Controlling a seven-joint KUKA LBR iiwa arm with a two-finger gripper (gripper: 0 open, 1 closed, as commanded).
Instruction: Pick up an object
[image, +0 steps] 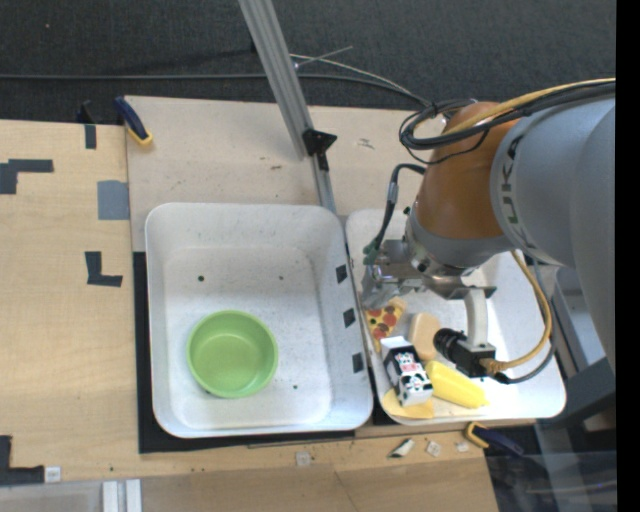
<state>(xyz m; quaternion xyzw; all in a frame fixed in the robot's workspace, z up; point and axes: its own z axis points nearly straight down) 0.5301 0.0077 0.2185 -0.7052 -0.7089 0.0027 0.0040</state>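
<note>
The gripper (383, 283) is lowered just above the pizza slice (382, 320); its opening cannot be told, apparently hidden.

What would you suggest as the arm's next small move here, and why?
Probably a short, slow descent in place. The gripper sits low in the right bin, just above the pizza-slice toy at the bin's left wall, and nothing shows between it. The black-and-white box and yellow banana lie nearer the front, so the slice looks the closest target.
</note>
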